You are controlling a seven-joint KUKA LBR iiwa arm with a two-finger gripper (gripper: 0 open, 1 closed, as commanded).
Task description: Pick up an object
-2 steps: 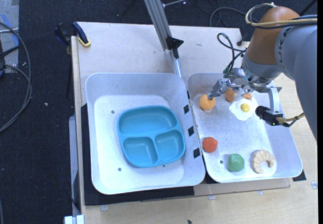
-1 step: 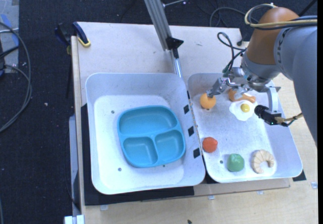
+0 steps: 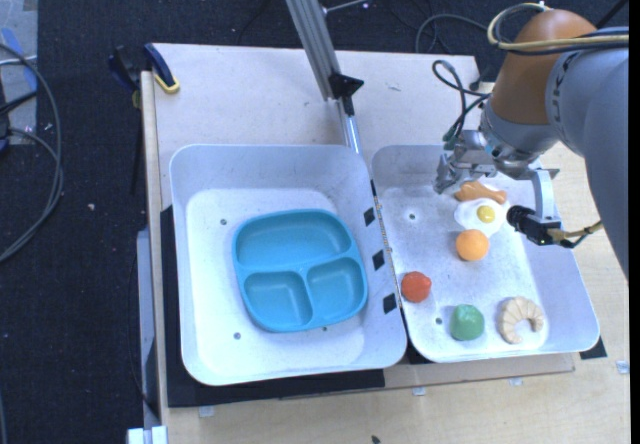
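The right bin (image 3: 420, 187) holds several toy foods. A fried egg (image 3: 481, 216) lies near the back, with a small orange piece (image 3: 482, 193) just behind it. In front of the egg rests an orange ball (image 3: 472, 246). A red tomato (image 3: 416, 286) sits toward the bin's left side. A green piece (image 3: 466, 322) and a tan croissant (image 3: 521, 319) lie along the front. My gripper (image 3: 458, 175) hangs at the back of this bin, right beside the small orange piece and just behind the egg. I see nothing held in it.
The left bin (image 3: 200, 232) carries a blue divided plate (image 3: 299, 268). A slanted metal rail (image 3: 312, 22) crosses the back of the bench. Black cables and a connector (image 3: 530, 222) hang off the wrist over the right bin's right side.
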